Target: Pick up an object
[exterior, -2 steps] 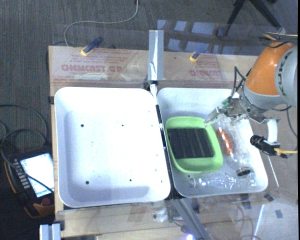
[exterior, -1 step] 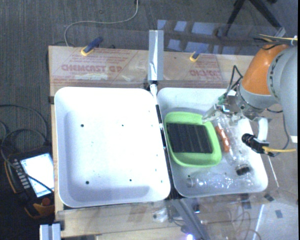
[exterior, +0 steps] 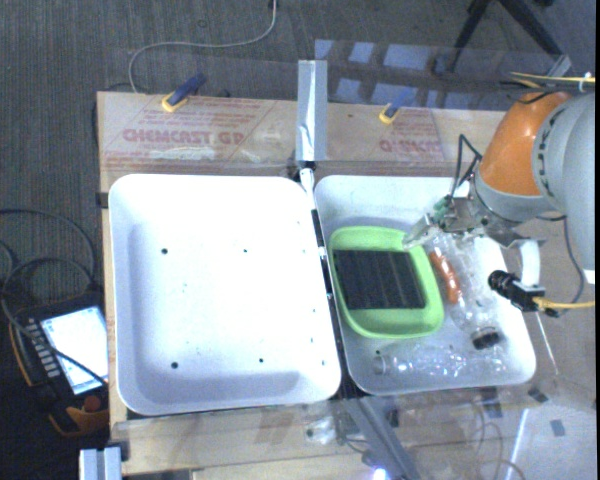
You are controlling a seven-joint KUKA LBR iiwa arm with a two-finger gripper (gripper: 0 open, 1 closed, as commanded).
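While two white bins sit side by side, the left bin (exterior: 220, 288) holds nothing I can make out and the right bin (exterior: 430, 368) holds one green tray (exterior: 385, 280) with a dark ridged inset and one orange object (exterior: 445, 274) just beside the tray's right edge. One gripper (exterior: 450, 218) hangs over that bin's upper right, near the orange object; whether it is open or closed cannot be told, since clear, glinting clutter blurs it.

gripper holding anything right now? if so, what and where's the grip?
Cannot be told. The gripper sits low in the right bin, beside the green tray and an orange item, but glare and clutter hide any hold.
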